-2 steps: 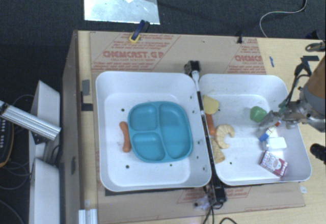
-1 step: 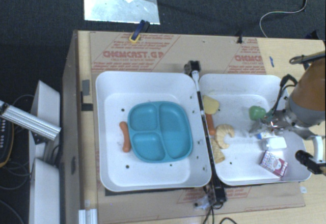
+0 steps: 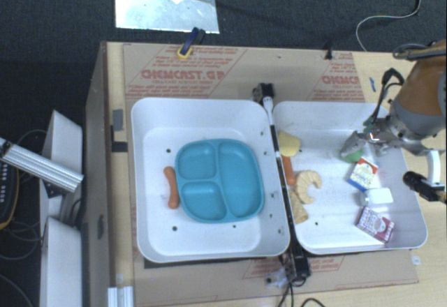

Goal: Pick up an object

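Green toy (image 3: 351,151) sits at two o'clock in the right bin (image 3: 328,243), touching the pincer (image 3: 364,139). Maybe it is the target, since the pincer hovers there. Whether it pinches, I cannot tell.

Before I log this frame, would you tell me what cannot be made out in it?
- Tool, camera view: too small and blurred to read what it is doing, or whether it touches the green object below it.
- Arm: cut off by the right edge.
- Small carton and maroon packet: print too small to read.
- Orange stick in the right bin: partly hidden by the divider between bins.
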Controlling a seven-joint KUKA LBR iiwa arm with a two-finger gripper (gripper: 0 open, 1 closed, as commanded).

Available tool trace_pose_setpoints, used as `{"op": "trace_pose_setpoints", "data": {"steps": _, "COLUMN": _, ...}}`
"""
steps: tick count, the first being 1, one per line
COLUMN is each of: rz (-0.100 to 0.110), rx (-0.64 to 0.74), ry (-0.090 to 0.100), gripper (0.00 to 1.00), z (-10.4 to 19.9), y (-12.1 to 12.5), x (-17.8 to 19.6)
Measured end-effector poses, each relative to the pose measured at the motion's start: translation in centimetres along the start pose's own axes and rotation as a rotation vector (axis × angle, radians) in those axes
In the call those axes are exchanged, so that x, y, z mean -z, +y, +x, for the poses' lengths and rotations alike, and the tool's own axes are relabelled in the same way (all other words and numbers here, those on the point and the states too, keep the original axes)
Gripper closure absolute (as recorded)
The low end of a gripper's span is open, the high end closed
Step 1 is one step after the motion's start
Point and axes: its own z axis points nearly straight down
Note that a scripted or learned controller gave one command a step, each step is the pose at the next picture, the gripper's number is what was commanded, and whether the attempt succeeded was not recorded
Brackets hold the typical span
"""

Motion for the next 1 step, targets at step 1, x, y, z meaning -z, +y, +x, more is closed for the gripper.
{"op": "trace_pose_setpoints", "data": {"steps": 1, "rz": 0.003, "rx": -0.001, "ry": 0.001, "gripper": 0.00, "z": 0.00, "y": -0.77, "x": -2.73}}
